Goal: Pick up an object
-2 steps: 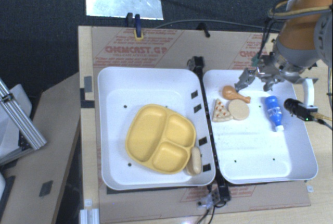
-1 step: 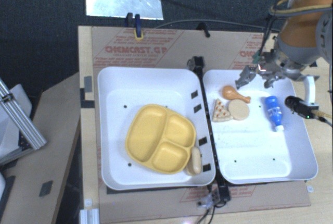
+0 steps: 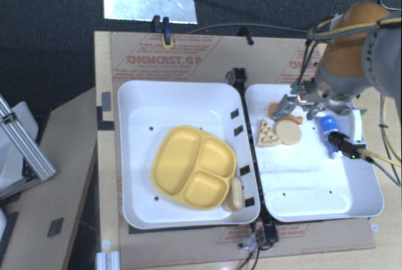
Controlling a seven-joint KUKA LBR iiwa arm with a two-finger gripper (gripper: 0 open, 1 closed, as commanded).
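Toy food sits at the far end of the right bin (image 3: 358, 199): a pizza slice (image 3: 267, 134), a round cookie (image 3: 289, 133) touching it, and an orange piece (image 3: 284, 113) behind them. You'll see the gripper (image 3: 291, 103) low over that orange piece, arm (image 3: 352, 43) entering from the right; whether its fingers are parted or clenched, you can't tell. A blue object (image 3: 327, 124) lies just right of the cookie. Left bin (image 3: 144, 99) holds a yellow divided plate (image 3: 195, 166), with a tan bread roll (image 3: 235, 193) against its near corner.
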